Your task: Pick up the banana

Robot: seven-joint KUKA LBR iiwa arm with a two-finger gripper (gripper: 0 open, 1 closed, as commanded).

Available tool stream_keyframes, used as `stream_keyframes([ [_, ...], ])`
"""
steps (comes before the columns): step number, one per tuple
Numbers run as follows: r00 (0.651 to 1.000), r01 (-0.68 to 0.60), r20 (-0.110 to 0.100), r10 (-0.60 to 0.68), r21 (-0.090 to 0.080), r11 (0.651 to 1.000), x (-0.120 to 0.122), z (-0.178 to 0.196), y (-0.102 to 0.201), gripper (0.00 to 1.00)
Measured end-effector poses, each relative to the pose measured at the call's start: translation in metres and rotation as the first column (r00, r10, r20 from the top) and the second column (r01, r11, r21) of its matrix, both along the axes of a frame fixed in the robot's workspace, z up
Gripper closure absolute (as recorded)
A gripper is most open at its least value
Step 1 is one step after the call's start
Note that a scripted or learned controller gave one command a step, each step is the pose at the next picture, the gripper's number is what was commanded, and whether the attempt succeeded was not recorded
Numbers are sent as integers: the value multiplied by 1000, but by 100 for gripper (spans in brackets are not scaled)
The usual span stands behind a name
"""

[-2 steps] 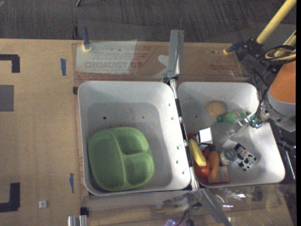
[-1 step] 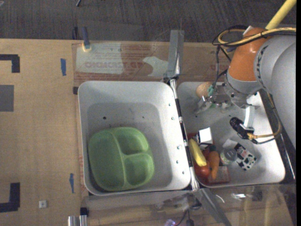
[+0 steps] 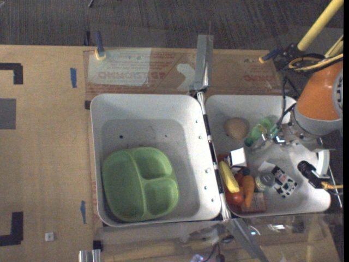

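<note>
- Against the right bin [image 3: 305, 203]'s left wall, the banana [image 3: 228, 176] is found lying lengthwise, touching an orange carrot [image 3: 248, 190].
- Handling is judged light, smooth, slightly yielding; a mid-body grasp across its width is advised.
- Gripper [image 3: 281, 136] is seen beyond the banana, towards the bin's far-right side; its state cannot be told.

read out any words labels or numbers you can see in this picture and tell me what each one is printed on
Red print on the cardboard sheet behind the left bin: mirrored and blurred, not readable.
Red print on the cardboard behind the right bin: blurred, not readable.
Black-and-white pattern on the small box in the right bin: no legible text.
</note>
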State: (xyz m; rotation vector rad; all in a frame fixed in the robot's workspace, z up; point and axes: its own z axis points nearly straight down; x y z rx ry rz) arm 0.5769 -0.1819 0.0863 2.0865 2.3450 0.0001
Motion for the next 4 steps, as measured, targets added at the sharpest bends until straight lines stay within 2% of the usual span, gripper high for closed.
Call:
stream_keyframes([
  [1,843,538,-2,-538,2,843,59,-1,48,0],
  [2,799,602,-1,-602,1,799,37,100,61,0],
  [3,734,679,1,-679,3,734,-58,0,49,0],
  [4,461,887,-3,-887,0,461,41,6,69,0],
])
